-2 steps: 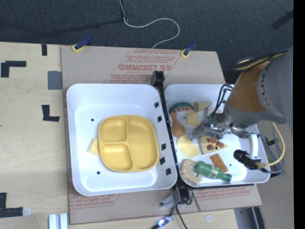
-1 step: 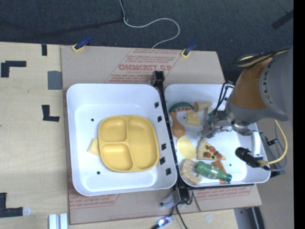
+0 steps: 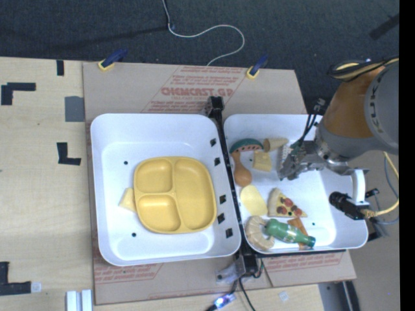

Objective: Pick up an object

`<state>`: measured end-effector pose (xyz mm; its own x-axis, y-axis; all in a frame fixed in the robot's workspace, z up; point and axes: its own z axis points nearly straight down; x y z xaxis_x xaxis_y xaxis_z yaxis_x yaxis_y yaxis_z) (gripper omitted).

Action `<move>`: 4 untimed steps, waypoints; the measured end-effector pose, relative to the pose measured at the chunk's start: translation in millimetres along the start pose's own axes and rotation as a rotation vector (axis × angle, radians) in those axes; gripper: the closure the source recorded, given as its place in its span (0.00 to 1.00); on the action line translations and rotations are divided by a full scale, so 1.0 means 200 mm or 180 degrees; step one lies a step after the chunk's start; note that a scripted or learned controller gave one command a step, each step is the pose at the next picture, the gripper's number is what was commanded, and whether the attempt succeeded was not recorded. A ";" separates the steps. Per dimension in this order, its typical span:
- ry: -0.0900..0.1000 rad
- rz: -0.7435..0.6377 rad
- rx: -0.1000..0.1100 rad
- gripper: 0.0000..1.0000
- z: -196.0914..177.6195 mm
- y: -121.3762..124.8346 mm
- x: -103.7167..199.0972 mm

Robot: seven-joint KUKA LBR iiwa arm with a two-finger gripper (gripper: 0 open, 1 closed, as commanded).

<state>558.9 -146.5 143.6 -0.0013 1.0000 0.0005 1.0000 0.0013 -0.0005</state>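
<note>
Green and lying on its side, a toy bottle [image 3: 290, 232] sits at the near edge of the right bin [image 3: 337, 238], resting partly on a pale round bread-like piece [image 3: 257, 235]. Farther back in that bin, the gripper [image 3: 291, 168] hangs low over the bin floor, just right of a tan cheese-like block [image 3: 262, 162]; whether it is released or clenched cannot be told from this angle, and nothing is seen between its tips. Just behind it lies a small beige piece [image 3: 277, 144], and to the left of that a watermelon slice [image 3: 244, 147] with a green rind. A brown egg-shaped item [image 3: 242, 175] rests near the bin's left wall. Toward the camera from the gripper lie a toy pizza slice [image 3: 283, 204], a yellow disc [image 3: 253, 200] and an orange carrot-like piece [image 3: 298, 225] touching the bottle.

Beside it, the left bin [image 3: 110, 135] holds a yellow divided plate [image 3: 175, 194] with three compartments, lying flat at its middle. A pale yellow wedge [image 3: 126, 199] peeks out from under the plate's left edge. Both bins stand on a cardboard sheet [image 3: 194, 89] on the tabletop [image 3: 39, 193].
</note>
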 end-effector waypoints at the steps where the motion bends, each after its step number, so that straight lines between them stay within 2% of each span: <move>1: -0.0001 -0.0001 -0.0007 1.00 -0.21 -0.02 0.01; 2: -0.0001 -0.0003 -0.0003 1.00 -0.41 -0.02 0.01; 4: 0.0004 -0.0019 0.0006 1.00 -0.47 -0.10 0.54</move>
<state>538.0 -39.5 237.6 -0.0072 1.0000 0.0019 1.0000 0.0072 -0.0024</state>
